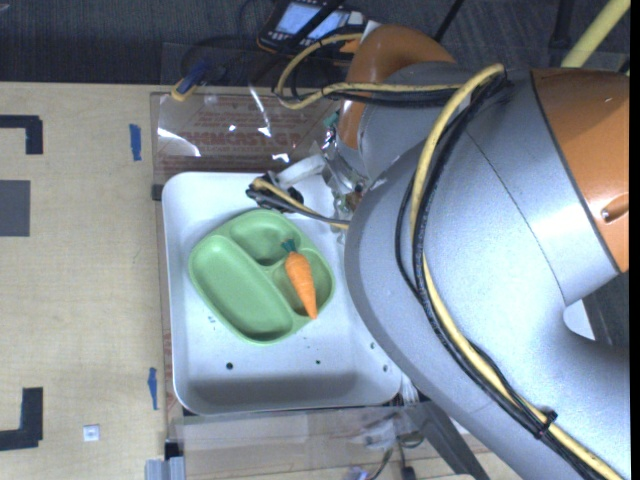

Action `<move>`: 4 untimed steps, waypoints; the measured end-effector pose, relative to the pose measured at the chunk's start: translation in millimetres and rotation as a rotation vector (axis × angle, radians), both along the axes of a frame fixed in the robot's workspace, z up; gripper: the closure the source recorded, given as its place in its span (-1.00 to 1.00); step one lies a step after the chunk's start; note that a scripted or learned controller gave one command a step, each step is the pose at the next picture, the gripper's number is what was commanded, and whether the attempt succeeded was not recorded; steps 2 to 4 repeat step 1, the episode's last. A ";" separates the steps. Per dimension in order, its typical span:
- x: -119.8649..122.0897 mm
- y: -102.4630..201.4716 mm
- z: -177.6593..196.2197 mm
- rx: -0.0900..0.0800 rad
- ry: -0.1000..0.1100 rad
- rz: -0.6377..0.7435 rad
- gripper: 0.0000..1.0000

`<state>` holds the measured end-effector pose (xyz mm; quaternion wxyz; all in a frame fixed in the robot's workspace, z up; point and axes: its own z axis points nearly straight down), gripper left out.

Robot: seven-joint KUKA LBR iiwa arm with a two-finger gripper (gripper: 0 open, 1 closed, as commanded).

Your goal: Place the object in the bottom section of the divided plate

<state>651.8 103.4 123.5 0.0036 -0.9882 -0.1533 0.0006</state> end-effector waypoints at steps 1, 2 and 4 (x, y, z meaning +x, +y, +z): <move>6.4 1.8 -36.7 0.009 -0.003 -0.096 1.00; 6.4 1.8 -36.7 0.009 -0.003 -0.096 1.00; 6.4 1.8 -36.7 0.009 -0.003 -0.096 1.00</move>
